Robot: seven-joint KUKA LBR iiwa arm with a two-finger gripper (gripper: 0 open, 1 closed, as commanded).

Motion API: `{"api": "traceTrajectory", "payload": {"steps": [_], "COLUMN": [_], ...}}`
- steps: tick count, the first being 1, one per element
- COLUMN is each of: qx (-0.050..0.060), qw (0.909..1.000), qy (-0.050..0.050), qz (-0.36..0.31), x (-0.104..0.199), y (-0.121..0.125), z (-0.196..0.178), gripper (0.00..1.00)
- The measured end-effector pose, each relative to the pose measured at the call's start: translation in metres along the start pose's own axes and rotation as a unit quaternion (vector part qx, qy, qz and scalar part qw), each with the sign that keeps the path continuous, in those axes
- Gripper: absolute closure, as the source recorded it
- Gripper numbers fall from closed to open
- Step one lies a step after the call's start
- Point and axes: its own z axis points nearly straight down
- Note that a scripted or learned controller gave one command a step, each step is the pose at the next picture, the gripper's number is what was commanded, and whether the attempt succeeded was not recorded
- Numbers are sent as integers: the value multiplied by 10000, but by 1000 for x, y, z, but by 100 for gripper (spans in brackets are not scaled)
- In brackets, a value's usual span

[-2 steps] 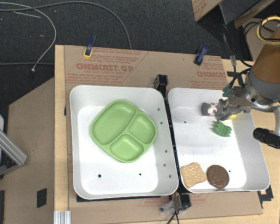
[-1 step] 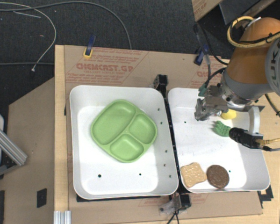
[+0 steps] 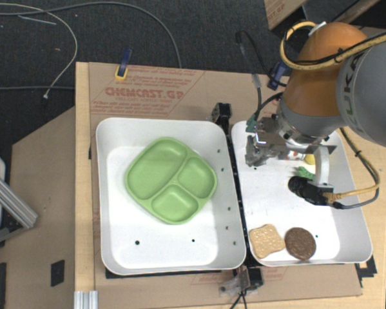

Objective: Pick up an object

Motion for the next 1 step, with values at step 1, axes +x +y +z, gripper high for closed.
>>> {"api": "traceTrajectory", "payload": {"steps": [1], "qx": [-17], "qw": [10000], "qy": [-4], "qz": [5], "x": [45], "y": [16], "z": [10], "gripper": [100]}}
